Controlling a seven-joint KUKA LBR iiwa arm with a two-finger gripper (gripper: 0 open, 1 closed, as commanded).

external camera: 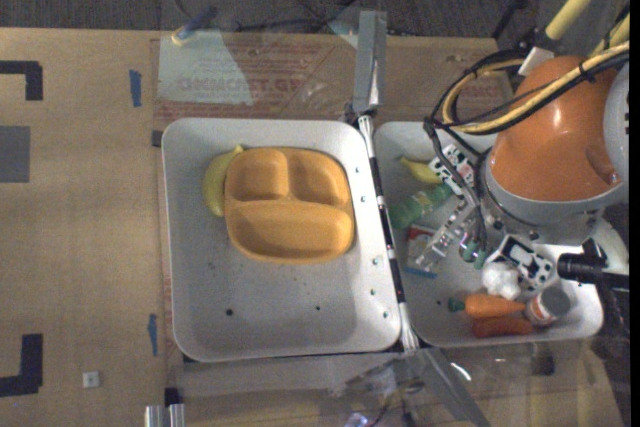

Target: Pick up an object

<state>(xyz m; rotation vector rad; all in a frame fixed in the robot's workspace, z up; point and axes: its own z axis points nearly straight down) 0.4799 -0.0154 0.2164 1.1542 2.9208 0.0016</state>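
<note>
My gripper [462, 233] hangs low in the right bin [432, 320] amid clutter; I cannot tell what state it is in, nor see anything in its grasp. Just beside it lie a green bottle [420, 207], a small yellow piece [420, 170] and an orange carrot [492, 306]. In the left bin [270, 315], an orange divided tray [288, 203] rests upside down, touching a yellow banana [215, 183].

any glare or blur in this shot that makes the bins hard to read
Camera view: the left bin is evenly lit and sharp, the orange tray crisp; the right bin is cluttered and partly covered by the arm, its small items soft; glare streaks the clear sheet above the bins.
</note>
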